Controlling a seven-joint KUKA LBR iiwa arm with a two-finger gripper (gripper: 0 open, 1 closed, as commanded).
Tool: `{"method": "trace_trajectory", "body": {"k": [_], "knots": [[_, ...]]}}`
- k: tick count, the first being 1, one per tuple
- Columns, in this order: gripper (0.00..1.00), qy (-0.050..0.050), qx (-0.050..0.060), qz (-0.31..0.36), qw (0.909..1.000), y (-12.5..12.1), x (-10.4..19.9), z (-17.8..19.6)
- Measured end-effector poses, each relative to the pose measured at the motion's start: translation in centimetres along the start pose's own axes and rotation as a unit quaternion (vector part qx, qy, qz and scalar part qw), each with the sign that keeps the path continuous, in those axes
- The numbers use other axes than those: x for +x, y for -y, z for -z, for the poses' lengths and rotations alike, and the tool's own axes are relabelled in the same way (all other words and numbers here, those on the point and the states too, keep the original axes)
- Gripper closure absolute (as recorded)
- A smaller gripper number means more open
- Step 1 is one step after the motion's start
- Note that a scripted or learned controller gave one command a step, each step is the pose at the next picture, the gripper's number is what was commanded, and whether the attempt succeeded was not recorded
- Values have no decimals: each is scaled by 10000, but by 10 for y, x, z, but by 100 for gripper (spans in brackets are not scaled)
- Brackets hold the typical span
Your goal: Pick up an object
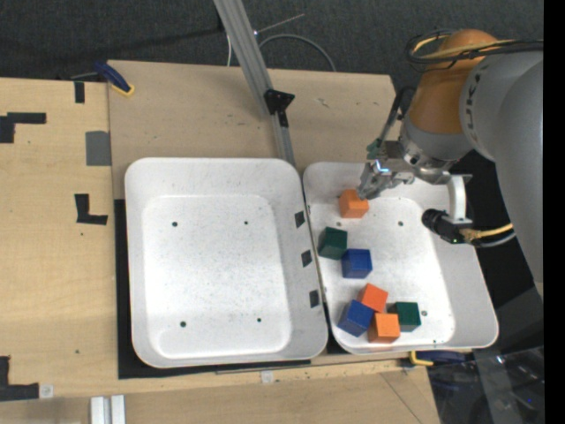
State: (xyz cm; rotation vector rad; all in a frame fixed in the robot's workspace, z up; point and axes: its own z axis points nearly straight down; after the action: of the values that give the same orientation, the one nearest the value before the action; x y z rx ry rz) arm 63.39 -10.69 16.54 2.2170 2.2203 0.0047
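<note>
Single fixed camera above the bench (53,237), looking down at a slant, far enough back to take in both white bins: left bin (141,184), right bin (459,325). Arm (494,87) enters from the right.

Blocks (356,262) in the right bin (459,272), beside the left bin (141,237).

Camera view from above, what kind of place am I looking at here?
Probably a robotics lab grasping bench: two white bins on a plywood top, colored cubes, and a robot hand.
</note>
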Motion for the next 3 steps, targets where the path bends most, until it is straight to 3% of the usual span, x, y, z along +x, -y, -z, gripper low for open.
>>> {"method": "trace_trajectory", "body": {"k": [2, 3], "knots": [[100, 3, -5, 1, 10000, -7, -9, 109], [100, -3, 21, 1, 10000, -8, -9, 122]]}}
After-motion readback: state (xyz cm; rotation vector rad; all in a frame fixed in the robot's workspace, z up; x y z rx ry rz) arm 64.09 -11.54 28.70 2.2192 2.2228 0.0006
